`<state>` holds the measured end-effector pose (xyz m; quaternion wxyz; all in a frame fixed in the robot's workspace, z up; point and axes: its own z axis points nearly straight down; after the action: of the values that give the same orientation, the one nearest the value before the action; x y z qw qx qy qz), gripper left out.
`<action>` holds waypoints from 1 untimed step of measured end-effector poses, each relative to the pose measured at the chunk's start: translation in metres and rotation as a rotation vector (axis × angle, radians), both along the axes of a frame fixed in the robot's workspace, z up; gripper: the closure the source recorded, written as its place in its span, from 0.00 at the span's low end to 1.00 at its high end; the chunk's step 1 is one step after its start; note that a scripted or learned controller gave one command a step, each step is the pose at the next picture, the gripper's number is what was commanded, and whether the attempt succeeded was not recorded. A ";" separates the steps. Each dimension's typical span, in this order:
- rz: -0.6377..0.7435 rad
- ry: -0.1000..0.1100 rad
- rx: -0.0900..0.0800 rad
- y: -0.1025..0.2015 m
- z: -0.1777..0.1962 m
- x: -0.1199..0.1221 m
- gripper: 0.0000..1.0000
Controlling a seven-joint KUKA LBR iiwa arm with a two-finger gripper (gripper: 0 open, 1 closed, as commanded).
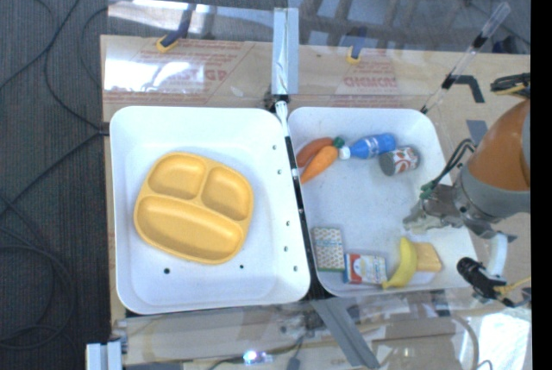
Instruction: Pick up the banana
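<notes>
The table [129, 66] carried two shallow white bins side by side. In the left bin [129, 273] lay a yellow divided plate [194, 206] with three compartments, set near the middle and turned a little askew.

The right bin [362, 120] held the clutter. Along its upper left, close to the wall shared with the left bin, two toy carrots [316, 158] lay touching each other at a slant. Just beside their tips was a small blue bottle [371, 145] on its side, and next to that a small can [399, 159], also tipped over. Toward the near edge sat a small patterned packet [328, 247], then a little carton [366, 267] touching the front wall.

The banana [404, 264] lay just right of the carton, curved, one end up toward the middle of the bin and the other down by the front wall. A yellow block [428, 257] rested against its right side.

The claw [424, 217] hung at the right side of the right bin, just above and to the right of the banana's upper end, apart from it and not holding anything that could be seen. How wide it stood could not be made out. The grey arm with its orange band [504, 148] came in behind it over the bin's right wall.
</notes>
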<state>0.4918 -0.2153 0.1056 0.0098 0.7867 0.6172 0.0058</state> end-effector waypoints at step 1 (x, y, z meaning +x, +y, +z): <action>0.005 0.003 0.006 0.004 0.000 0.001 0.00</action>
<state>0.4925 -0.2115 0.1051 0.0064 0.7853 0.6191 0.0068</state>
